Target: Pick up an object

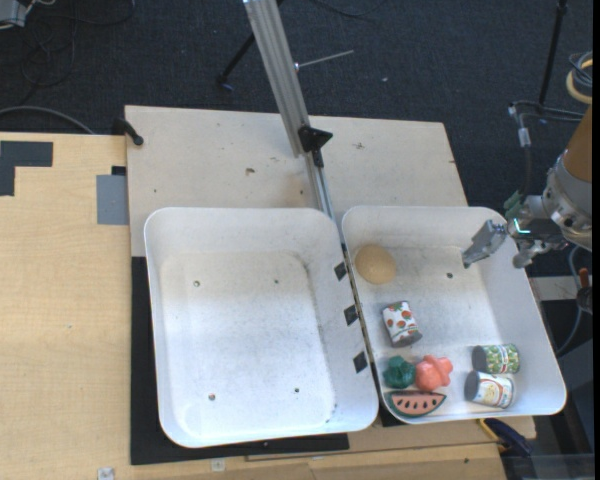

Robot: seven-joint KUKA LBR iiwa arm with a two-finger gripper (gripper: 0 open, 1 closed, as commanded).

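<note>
So the left bin [240, 328] is just bare white plastic, all the stuff sits in the right bin [500, 298]. Going left to right over there: a tan round ball [375, 264] at the far-left side, a small white can with red spots [401, 323] nearer the middle, then a green lump [399, 373], an orange-red toy [433, 371] and a watermelon slice [417, 403] bunched at the near edge. Right of those, a green-label can [496, 358] and a white can [489, 390] lying on their sides. The gripper [500, 243] hangs over the bin's far-right part, well apart from every item, nothing between its fingers, which look spread open. The arm comes in from the right edge, wrist angled leftward.
</note>
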